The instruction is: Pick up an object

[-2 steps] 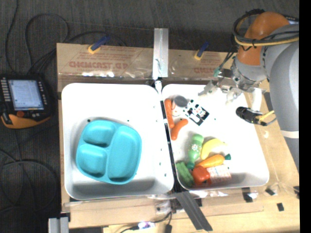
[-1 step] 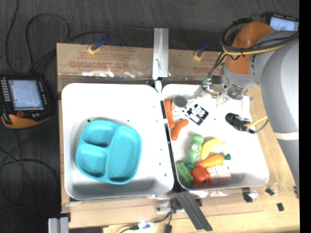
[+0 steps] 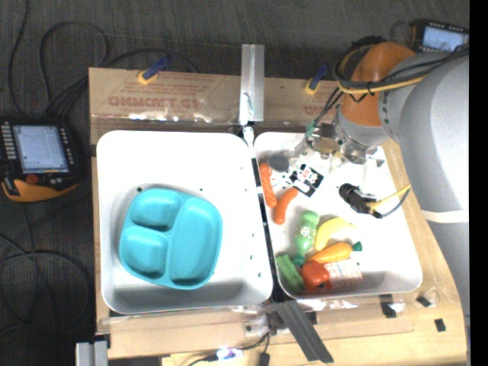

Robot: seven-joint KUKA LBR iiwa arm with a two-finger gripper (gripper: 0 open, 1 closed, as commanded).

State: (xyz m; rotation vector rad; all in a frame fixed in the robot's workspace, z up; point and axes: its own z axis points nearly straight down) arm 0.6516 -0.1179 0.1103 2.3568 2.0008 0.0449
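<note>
My gripper (image 3: 306,176) hangs low over the back of the right bin (image 3: 396,239), below the orange-banded wrist (image 3: 364,105). It is just right of two orange sausage-shaped toys (image 3: 264,183) (image 3: 284,204), which lie by the bin's left wall. In front of it lies a heap of toy food: a green bottle (image 3: 306,231), a yellow banana (image 3: 335,231), a carrot (image 3: 332,252), a green pepper (image 3: 288,268), a red piece (image 3: 314,276) and a small carton (image 3: 348,273). I see nothing held.
The left bin (image 3: 122,151) holds a turquoise divided plate (image 3: 171,237). A black part with a yellow cable (image 3: 358,197) hangs beside the gripper. The grey arm body (image 3: 438,136) covers the right side. A tablet (image 3: 36,151) lies left of the bench.
</note>
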